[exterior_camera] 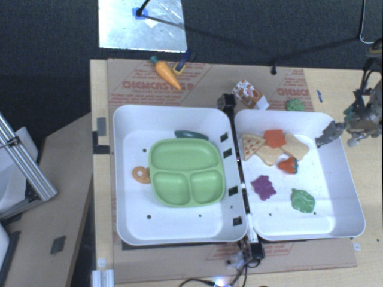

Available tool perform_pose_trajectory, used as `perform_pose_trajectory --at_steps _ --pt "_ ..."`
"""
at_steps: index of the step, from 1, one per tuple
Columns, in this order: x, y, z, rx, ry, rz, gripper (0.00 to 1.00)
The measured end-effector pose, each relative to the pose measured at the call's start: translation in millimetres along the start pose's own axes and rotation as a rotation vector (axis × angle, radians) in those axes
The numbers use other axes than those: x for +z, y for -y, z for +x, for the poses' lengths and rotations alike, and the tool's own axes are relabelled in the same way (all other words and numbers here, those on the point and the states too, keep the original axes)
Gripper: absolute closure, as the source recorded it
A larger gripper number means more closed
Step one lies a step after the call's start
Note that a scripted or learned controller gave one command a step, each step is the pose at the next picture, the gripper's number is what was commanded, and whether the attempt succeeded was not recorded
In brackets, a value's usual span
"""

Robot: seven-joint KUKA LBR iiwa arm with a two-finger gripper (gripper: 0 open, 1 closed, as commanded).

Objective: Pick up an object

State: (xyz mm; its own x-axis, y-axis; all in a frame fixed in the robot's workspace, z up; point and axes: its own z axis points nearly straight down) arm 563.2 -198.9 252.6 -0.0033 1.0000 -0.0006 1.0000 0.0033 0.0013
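A: Counter [102, 160] with two white bins, right bin [344, 184] full of toy food. Tool [329, 133]?

B: Hovering at the rim, can't tell its grip. Toast slice [296, 146] lies just left of it, orange block [274, 137] further left.

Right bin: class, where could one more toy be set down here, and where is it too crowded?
Free patches in the right bin: the front strip below the purple piece and green leafy piece, and the right side near the gripper. Crowded: the back left, where the pizza slice, orange block and bread pieces cluster.
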Motion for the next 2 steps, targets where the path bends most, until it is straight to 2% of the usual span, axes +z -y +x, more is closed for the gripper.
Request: perform_pose_trajectory --at_steps 2 --pt "97 2 10 0.001 -0.001 0.002 0.0"
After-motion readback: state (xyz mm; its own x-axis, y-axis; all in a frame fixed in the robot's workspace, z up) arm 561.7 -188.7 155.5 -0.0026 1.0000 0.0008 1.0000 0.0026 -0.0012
